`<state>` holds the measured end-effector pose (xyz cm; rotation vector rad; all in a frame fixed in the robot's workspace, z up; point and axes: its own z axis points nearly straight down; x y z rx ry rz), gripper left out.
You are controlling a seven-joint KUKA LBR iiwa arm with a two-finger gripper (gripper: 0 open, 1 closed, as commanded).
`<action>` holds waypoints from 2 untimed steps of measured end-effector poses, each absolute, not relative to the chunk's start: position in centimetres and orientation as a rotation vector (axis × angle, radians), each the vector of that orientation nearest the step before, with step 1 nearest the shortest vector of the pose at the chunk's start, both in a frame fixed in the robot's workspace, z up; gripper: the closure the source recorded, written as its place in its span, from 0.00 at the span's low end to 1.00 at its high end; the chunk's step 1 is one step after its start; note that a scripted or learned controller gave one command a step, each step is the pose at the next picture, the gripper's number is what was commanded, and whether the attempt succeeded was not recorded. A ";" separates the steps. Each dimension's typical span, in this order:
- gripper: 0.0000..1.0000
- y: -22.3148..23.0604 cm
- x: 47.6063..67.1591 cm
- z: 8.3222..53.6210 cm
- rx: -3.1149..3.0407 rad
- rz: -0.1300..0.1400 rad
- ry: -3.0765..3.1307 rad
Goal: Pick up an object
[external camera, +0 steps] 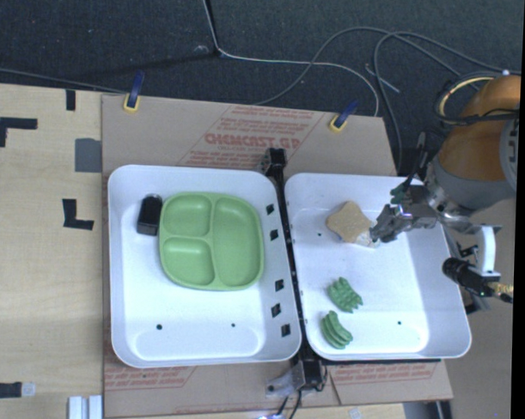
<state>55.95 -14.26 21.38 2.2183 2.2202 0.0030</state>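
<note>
A tan, bread-like piece [348, 221] lies in the upper part of the right bin [417, 339]. My gripper [381, 231] reaches in from the right and its tip sits right at the tan piece's right edge, low over the bin floor. Two green ridged pieces lie lower in the same bin, one [345, 295] near the middle and one [335, 329] closer to the front wall. The arm [475, 152] with its orange band stands over the right bin's far right corner.
The left bin [130, 320] holds a green divided plate [212, 240] and a small black block [149, 215] beside the plate's left edge. Black clips run along the seam between the bins. Cables lie on the dark cloth behind the bench.
</note>
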 end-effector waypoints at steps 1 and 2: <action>1.00 -15.1 55.8 27.3 2.217 0.004 2.218; 1.00 -15.1 55.8 28.2 2.220 0.000 2.223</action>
